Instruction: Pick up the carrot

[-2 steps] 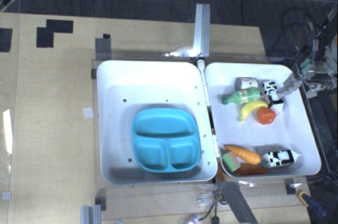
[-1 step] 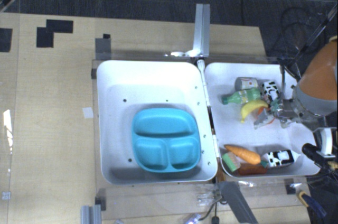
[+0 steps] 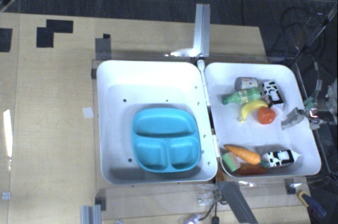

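One fixed camera looks down at a slant on the bench (image 3: pixel 47 112) — from well above. Both white bins (image 3: pixel 111 112) fit in its frame.

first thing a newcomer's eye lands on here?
Probably the blue divided tray, large and alone in the left bin. Next, the toy food clustered in the right bin: the carrot along its near edge, the banana and tomato farther back.

The wooden bench (image 3: pixel 53 112) carries two shallow white bins side by side, their inner edges touching. The left bin (image 3: pixel 113 112) and the right bin (image 3: pixel 298 91) sit towards the bench's right part. Black patches (image 3: pixel 53 31) mark the bench near its far left edge.
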Controlling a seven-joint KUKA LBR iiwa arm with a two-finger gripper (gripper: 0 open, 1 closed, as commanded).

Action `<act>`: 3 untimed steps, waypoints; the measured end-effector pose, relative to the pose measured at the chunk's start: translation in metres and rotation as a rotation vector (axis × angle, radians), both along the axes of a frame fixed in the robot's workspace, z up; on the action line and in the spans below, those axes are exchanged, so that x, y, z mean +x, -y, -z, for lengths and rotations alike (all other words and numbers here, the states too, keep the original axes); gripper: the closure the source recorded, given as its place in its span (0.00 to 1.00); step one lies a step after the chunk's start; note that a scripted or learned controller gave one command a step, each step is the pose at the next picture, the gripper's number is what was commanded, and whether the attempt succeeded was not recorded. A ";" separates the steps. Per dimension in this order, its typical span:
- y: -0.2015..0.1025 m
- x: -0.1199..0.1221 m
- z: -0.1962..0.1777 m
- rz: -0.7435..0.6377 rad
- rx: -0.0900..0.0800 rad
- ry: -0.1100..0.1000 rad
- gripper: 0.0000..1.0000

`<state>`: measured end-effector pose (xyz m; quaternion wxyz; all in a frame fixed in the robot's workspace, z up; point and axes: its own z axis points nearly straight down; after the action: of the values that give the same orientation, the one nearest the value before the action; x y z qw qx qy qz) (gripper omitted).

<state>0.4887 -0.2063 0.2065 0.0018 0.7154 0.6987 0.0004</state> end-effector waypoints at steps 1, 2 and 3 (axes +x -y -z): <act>-0.014 0.002 0.118 -0.197 -0.002 0.007 0.00; -0.025 0.003 0.065 -0.128 0.000 -0.001 0.00; -0.079 0.000 0.038 0.038 0.001 -0.001 0.00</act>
<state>0.4886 -0.1272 0.1686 0.0012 0.7286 0.6849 0.0004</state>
